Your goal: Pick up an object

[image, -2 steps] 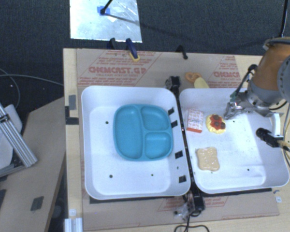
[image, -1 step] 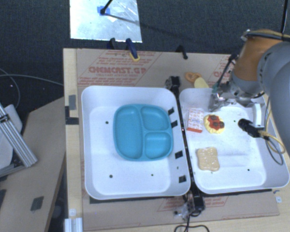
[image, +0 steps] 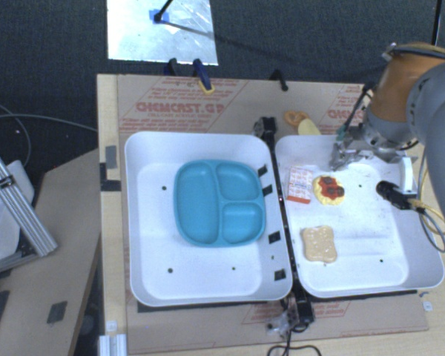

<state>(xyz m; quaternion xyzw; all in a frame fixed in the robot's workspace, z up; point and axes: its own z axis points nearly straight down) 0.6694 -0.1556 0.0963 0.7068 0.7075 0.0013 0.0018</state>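
Gripper [image: 342, 156] sits at one o'clock of the toy pizza [image: 330, 190]; how far open, I cannot tell. Best to centre over the pizza, then descend straight.

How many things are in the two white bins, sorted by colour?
Blue: 1, the divided plate in the left bin
Red and white: 1, the packet in the right bin
Yellow and red: 1, the round toy food, right bin
Tan: 1, the toast slice, right bin
Total: 4
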